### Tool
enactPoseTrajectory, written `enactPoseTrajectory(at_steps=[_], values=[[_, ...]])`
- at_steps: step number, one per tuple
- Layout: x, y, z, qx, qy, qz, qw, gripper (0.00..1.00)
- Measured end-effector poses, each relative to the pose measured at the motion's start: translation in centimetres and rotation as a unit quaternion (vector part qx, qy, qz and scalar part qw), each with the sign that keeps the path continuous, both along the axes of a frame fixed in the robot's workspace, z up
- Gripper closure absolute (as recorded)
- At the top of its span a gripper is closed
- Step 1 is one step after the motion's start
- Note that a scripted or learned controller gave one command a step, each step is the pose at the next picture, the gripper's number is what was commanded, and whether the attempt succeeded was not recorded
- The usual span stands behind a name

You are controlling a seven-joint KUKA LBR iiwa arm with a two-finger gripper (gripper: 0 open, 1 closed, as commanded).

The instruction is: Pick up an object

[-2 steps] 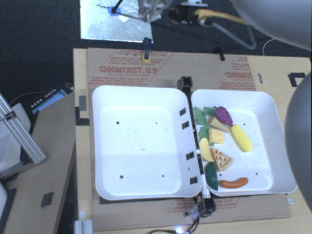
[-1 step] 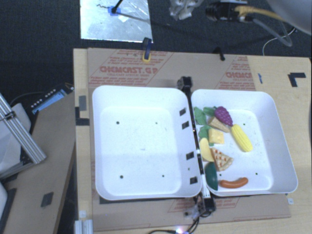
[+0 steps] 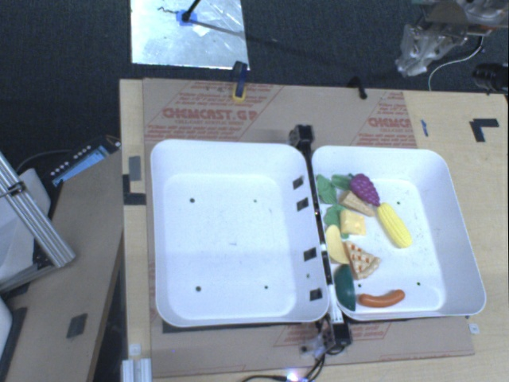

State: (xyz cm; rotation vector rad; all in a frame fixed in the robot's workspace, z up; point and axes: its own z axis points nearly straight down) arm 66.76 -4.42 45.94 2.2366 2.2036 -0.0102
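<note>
The right bin (image 3: 445, 213) holds a cluster of toy foods along its left side: a purple grape bunch (image 3: 365, 187), a yellow corn cob (image 3: 394, 224), a yellow cheese piece (image 3: 353, 224), a pizza slice (image 3: 362, 259), a green leaf (image 3: 326, 189), a dark green vegetable (image 3: 344, 287) and an orange-red sausage (image 3: 382, 298). My gripper (image 3: 421, 44) hangs high at the top right, beyond the far edge of the bench and well away from the bins. Nothing is seen in it.
The left bin (image 3: 231, 229) sits beside the right one, joined by a black hinge strip (image 3: 314, 229). A shiny metal sheet (image 3: 189, 22) lies on the floor at the back. A yellow and blue clamp (image 3: 238, 82) stands at the bench's far edge.
</note>
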Motion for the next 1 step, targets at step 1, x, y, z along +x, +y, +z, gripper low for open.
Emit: enactPoseTrajectory(at_steps=[1], values=[[-0.62, 9.89, 8.14, 0.0046, -0.007, 0.014, 0.9999, 1.0]])
